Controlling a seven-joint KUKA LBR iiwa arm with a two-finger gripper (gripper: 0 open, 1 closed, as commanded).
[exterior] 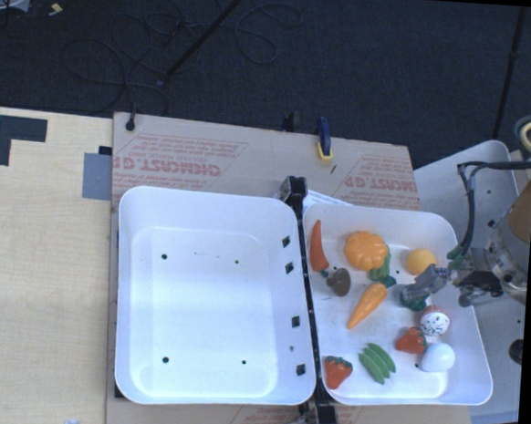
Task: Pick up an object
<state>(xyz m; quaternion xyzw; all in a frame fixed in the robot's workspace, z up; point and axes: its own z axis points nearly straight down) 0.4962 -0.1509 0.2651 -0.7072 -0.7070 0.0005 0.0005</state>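
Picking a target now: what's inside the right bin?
The right bin holds a pumpkin, carrot, red chili, mushroom, green pod and more toys. The gripper covers whatever lies beneath it.

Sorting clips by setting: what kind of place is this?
Probably a robotics lab bench: two white bins on cardboard, toy vegetables such as a carrot and pumpkin, cables on dark carpet.

Upside-down "CHEMCAST G.P." on cardboard sheet (205, 161)
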